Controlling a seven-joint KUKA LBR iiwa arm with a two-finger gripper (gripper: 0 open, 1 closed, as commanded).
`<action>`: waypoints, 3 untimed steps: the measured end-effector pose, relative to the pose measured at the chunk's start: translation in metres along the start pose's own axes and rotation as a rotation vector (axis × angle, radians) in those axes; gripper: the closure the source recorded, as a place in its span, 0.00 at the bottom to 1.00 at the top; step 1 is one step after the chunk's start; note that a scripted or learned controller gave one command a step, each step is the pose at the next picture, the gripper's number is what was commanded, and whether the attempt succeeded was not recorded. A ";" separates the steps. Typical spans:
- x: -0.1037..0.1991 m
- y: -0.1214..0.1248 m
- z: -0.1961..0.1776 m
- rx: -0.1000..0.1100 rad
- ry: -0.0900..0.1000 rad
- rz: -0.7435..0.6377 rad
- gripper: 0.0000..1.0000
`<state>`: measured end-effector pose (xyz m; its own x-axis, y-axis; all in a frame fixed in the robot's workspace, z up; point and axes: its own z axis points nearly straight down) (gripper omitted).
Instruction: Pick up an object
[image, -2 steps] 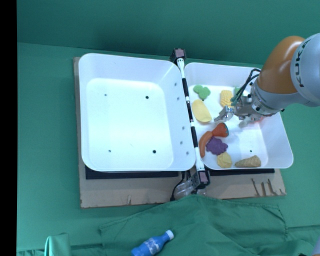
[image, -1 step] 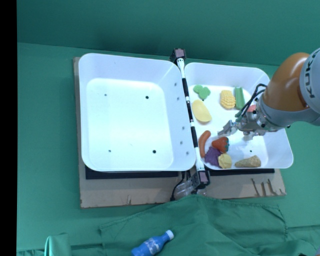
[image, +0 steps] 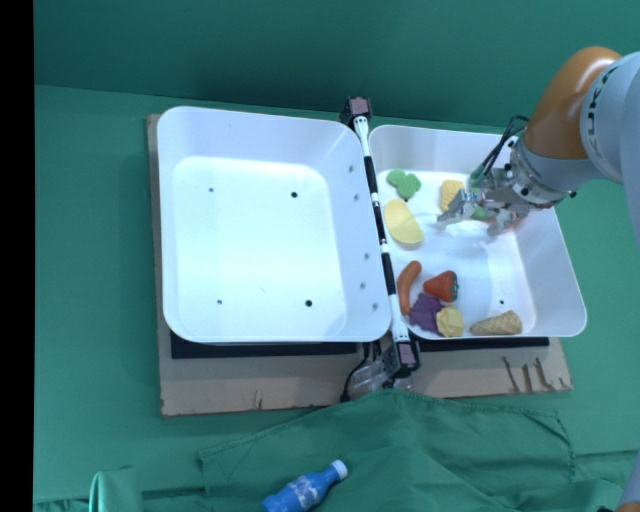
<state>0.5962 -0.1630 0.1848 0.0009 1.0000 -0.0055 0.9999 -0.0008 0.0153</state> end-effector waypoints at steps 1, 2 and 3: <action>0.016 -0.081 -0.003 -0.006 -0.002 0.005 0.00; 0.039 -0.008 -0.001 -0.002 0.000 0.003 0.00; 0.029 -0.089 -0.008 0.017 0.004 0.007 0.00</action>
